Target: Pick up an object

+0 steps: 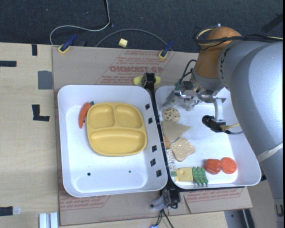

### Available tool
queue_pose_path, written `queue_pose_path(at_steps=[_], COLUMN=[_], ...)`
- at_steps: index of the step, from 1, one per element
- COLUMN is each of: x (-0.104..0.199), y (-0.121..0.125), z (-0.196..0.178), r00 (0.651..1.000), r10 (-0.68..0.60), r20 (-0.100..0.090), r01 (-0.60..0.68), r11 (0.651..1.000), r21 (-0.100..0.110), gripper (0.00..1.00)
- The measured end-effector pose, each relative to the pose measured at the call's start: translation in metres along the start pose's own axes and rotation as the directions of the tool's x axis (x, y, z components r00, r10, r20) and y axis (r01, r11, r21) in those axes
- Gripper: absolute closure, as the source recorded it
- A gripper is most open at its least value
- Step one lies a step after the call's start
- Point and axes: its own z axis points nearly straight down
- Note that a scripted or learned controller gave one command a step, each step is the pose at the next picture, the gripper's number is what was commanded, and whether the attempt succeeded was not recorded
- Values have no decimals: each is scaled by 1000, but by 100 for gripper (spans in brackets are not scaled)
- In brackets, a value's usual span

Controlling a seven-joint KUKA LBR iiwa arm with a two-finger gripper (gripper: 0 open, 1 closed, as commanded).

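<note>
Camera view, pincer [184, 98] over right bin [242, 148], fingertips indistinct

Bench [19, 141] under me is light wood with black tape marks. On it lies a brown cardboard sheet [128, 65], clamped at its far edge by two blue-yellow clips [66, 44]. Two white bins sit on the cardboard, touching: right bin [242, 160] directly below my fingers, left bin [71, 141] beside it, across the black divider clips [154, 127].
</note>
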Motion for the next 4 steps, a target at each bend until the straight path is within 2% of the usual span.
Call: queue_pose_path(at_steps=[1,2,3,4], x=[1,1,1,1], y=[0,0,-39,-22], z=[-10,-10,0,0], r00=[1000,1000,1000,1000], r10=[-2,-2,0,-1], r20=[0,1,0,-2], r01=[2,2,0,1], r11=[1000,1000,1000,1000], r21=[0,0,1,-2], gripper=[100,0,0,0])
